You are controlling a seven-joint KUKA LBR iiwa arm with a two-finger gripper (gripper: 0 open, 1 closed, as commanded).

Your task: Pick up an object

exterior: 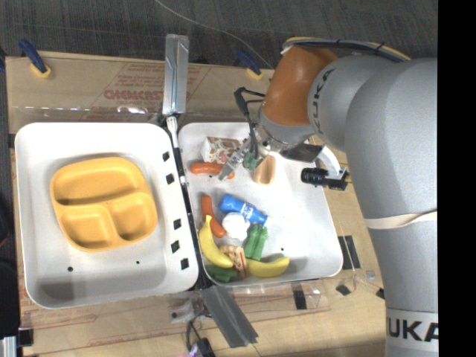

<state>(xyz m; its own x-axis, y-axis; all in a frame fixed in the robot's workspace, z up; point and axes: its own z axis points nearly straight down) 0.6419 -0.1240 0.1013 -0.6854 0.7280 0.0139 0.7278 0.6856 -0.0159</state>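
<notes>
My gripper (242, 159) hangs low over the upper part of the right bin (312, 214), its tips close to a red-orange sausage (206, 168) and a printed snack packet (221, 149). A tan bread-like piece (263, 169) lies just right of the tips. Lower in the same bin are a blue bottle (243, 208), a white round piece (234, 226), a green vegetable (256, 241), two yellow bananas (212, 248) and an orange carrot (207, 205). Nothing shows between the fingers.
The left bin (30, 199) holds a yellow divided tray (104, 201). A metal divider bar (175, 73) stands between the bins at the top. My arm's grey body and orange band (294, 88) cover the right bin's upper right corner.
</notes>
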